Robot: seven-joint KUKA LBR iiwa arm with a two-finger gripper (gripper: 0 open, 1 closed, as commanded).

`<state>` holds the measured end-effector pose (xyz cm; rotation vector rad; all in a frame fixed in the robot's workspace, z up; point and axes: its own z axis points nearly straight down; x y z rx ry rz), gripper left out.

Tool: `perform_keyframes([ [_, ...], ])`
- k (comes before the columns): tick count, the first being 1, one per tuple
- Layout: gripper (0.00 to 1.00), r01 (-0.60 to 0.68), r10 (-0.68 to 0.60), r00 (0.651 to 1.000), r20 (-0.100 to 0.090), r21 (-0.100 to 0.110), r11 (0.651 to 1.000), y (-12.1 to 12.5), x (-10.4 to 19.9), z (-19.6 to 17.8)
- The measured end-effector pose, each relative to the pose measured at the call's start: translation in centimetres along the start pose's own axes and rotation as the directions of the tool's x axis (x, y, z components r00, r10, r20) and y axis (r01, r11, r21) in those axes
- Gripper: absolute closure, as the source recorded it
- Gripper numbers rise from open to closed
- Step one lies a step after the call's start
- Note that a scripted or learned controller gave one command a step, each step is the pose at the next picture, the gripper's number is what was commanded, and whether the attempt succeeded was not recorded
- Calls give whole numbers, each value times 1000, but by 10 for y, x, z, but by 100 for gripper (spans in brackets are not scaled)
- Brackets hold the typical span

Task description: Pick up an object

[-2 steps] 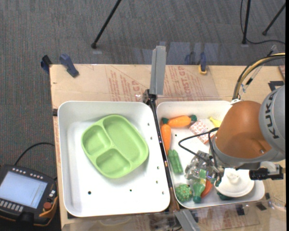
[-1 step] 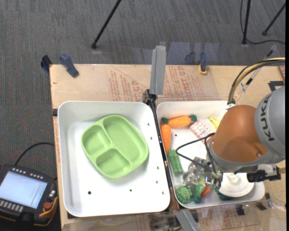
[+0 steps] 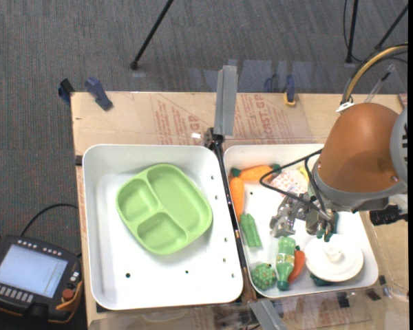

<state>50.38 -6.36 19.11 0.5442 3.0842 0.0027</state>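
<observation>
The right bin [image 3: 372, 267] holds toy food: an orange carrot [image 3: 237, 192], a green pickle [image 3: 250, 230], a green bottle [image 3: 285, 256], a small orange carrot [image 3: 299, 264], a green bumpy ball [image 3: 263, 276] and a white lid-like dish [image 3: 334, 261]. A patterned packet [image 3: 288, 180] lies near the back. My gripper [image 3: 292, 220] hangs low in the middle of this bin, just above the green bottle's top and to the right of the pickle. The orange wrist band [image 3: 361, 150] hides the bin's right part.
The left bin [image 3: 96, 184] holds a light green divided plate [image 3: 164, 207]. A grey upright post [image 3: 226, 102] stands behind the wall between the bins. Black cables [image 3: 282, 172] loop over the right bin's back. A teach pendant [image 3: 31, 273] lies at the lower left.
</observation>
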Motion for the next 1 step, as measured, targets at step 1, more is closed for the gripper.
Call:
perform_keyframes([
  [1, 100, 142, -142, 990, -12, 0, 990, -54, -20, 105],
])
